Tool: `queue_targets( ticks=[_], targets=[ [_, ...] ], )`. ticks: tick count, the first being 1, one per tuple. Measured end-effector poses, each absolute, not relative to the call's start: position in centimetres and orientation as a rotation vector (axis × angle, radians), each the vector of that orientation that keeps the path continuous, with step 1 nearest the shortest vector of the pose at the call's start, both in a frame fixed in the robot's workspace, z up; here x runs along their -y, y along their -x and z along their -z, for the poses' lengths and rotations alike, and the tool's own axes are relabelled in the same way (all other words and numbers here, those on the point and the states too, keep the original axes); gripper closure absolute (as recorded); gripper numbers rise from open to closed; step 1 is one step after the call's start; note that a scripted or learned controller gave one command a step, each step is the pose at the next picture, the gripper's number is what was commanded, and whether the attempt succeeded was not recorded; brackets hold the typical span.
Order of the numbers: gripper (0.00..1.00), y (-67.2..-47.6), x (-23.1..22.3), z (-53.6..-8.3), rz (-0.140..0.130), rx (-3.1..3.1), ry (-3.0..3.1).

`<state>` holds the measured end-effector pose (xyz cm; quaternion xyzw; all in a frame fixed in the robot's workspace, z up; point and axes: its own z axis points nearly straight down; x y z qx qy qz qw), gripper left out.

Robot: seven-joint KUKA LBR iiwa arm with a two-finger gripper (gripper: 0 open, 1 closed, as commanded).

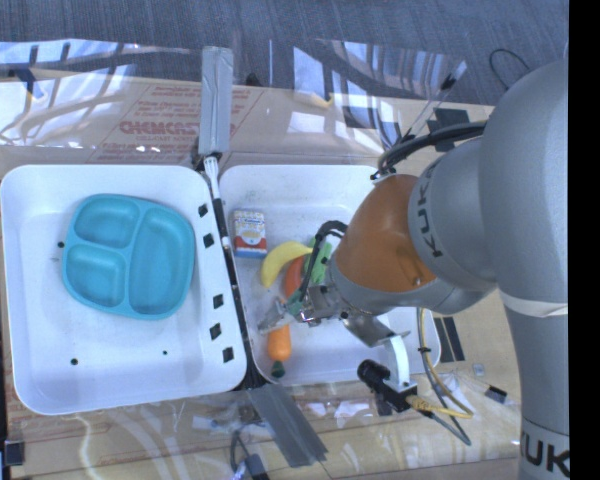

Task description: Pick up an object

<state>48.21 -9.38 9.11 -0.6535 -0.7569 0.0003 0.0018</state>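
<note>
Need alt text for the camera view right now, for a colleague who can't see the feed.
The grey arm reaches into the right bin, its gripper low among a banana, a small carton and an orange toy. A blue divided plate lies in the left bin.

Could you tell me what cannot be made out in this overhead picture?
- Gripper, camera view: whether it is open or shut, too small and cluttered.
- Red item beside the banana: mostly covered by the wrist, identity unclear.
- Right bin: its right half lies under the arm.
- Small box: label too small to read.
</note>
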Motion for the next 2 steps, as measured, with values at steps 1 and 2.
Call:
queue_targets(
  ticks=[1,2],
  targets=[
    [1.00,-48.2,9.4,-10.0,-0.003,2.378,2.047],
    [1.00,-54.9,6.2,-19.2,0.001,2.327,2.110]
  ],
)
